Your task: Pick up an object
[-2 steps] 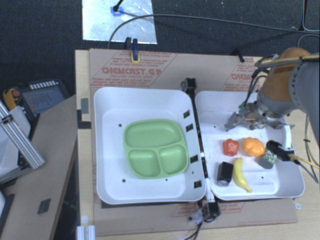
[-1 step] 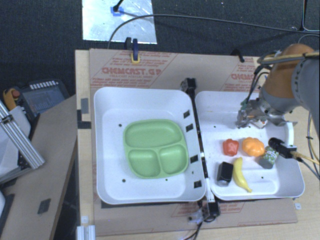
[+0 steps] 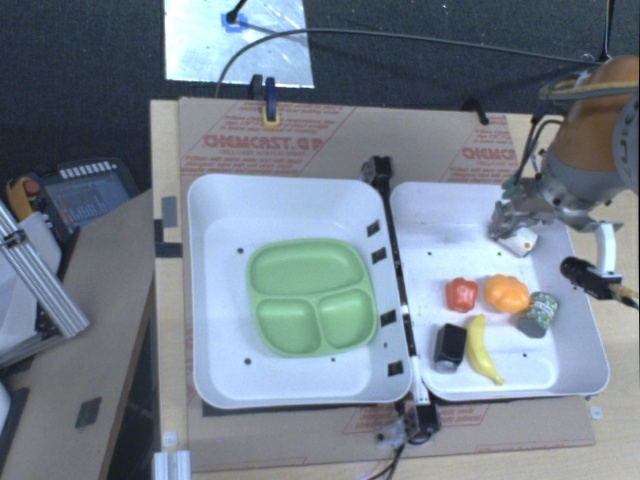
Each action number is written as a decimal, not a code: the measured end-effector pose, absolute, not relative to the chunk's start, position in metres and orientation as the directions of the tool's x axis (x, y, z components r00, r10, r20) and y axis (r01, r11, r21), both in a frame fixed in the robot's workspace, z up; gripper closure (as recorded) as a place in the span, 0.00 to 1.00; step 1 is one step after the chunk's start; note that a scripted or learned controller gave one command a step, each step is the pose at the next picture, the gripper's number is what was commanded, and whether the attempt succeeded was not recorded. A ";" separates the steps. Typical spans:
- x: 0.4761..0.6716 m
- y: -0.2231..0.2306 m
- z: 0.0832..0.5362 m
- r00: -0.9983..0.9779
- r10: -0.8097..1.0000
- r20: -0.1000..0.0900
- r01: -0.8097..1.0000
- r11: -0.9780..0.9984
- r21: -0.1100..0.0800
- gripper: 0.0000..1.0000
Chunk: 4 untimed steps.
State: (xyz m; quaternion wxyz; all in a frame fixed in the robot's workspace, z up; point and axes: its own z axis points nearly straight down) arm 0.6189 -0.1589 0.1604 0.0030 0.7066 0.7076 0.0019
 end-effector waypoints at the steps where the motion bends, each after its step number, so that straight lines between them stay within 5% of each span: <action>1: 0.624 -0.159 0.205 -0.004 1.000 -0.002 1.000 0.004 0.006 1.00; 2: 0.626 -0.159 0.260 -0.005 1.000 -0.002 1.000 0.005 0.008 1.00; 4: 0.640 -0.043 0.239 -0.010 1.000 0.001 1.000 0.010 0.002 1.00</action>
